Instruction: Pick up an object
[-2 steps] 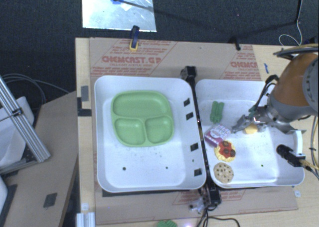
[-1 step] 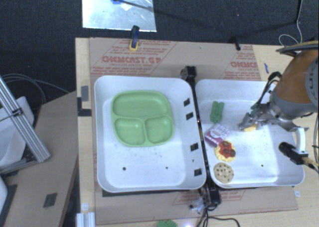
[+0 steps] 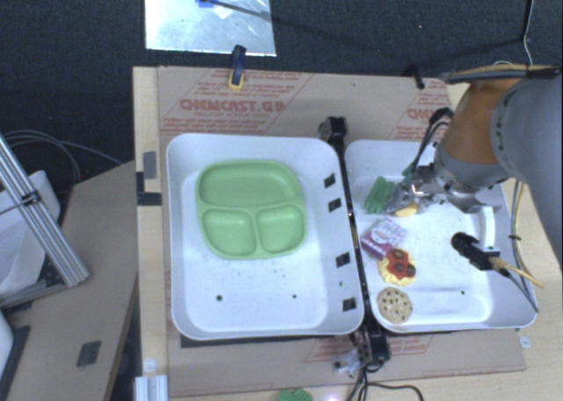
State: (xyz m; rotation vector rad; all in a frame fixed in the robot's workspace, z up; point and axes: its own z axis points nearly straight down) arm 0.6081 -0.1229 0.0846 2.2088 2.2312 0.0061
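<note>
Arm in from the right, tool [image 3: 419, 190] low over the back-left part of the right bin [image 3: 444, 289]. Tool open or closed: can't tell, the wrist blocks the view.

All pick candidates are in the right bin, along its left side:
- green piece [image 3: 380, 194], just left of the tool
- yellow piece [image 3: 405, 211], right below the tool tip; contact unclear
- purple-white packet [image 3: 384, 236], nearer the front than those two
- red-yellow toy [image 3: 398, 266], just in front of the packet
- cookie [image 3: 394, 305], front-left corner

Nothing visibly held.

The left bin [image 3: 179, 241] holds a green divided tray [image 3: 251, 207], lying flat near its middle. Both bins sit side by side on the table [image 3: 264, 98].
</note>
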